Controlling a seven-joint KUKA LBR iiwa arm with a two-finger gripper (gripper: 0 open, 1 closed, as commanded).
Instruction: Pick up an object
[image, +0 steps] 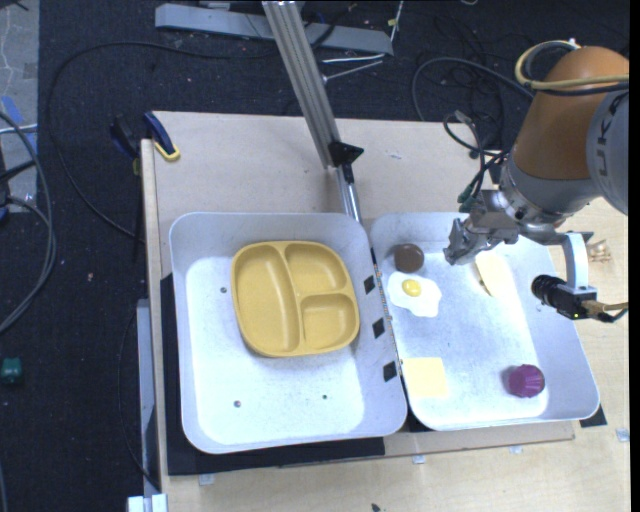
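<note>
Yellow divided plate in left bin; end effector over right bin, grip state unclear.

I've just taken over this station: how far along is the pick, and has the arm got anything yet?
Done: the gripper is down in the right bin, at the pale yellow wedge. In hand: nothing visibly between its fingers; whether they are closed cannot be told. Left: grasp and lift. The brown disc, fried egg, yellow square and purple piece all lie on the bin floor.
</note>
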